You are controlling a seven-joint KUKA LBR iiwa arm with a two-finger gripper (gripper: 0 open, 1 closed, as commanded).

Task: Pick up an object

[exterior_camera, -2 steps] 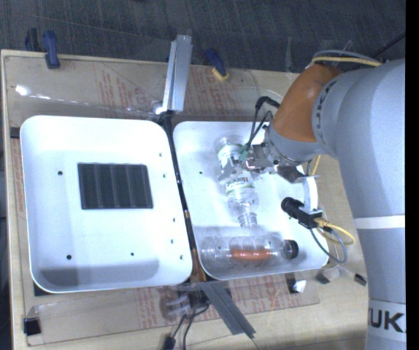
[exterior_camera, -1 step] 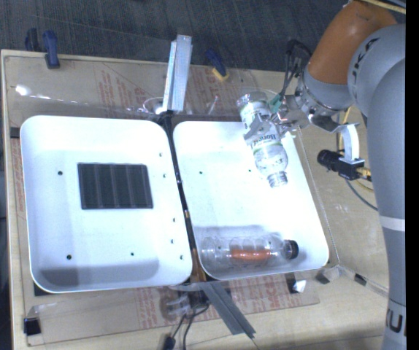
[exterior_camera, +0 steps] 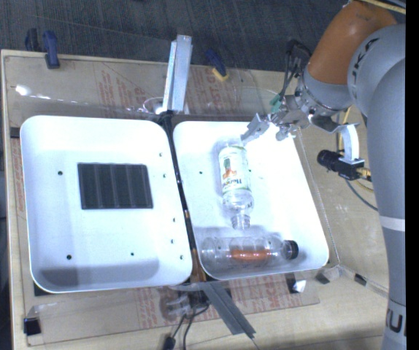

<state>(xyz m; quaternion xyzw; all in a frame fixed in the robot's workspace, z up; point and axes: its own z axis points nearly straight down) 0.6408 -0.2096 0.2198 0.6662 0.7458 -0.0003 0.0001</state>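
Note:
My gripper [exterior_camera: 268,130] hangs over the far right corner of the right bin [exterior_camera: 308,195], open, with nothing between its fingers. Just below and left of it a clear plastic bottle with a white, orange and green label [exterior_camera: 234,181] lies lengthwise in the bin, cap toward the front. A second clear bottle with a black cap and an orange label [exterior_camera: 244,251] lies crosswise along the bin's front wall. The first bottle's cap nearly touches it. One fingertip [exterior_camera: 252,132] is close to the base of the labelled bottle, apart from it.
A dark grey ribbed rectangular slab [exterior_camera: 114,186] lies flat in the left bin [exterior_camera: 41,254]. A metal bar [exterior_camera: 177,71] stands behind the seam between the bins. Blue clamps [exterior_camera: 50,47] hold the bench's far edge.

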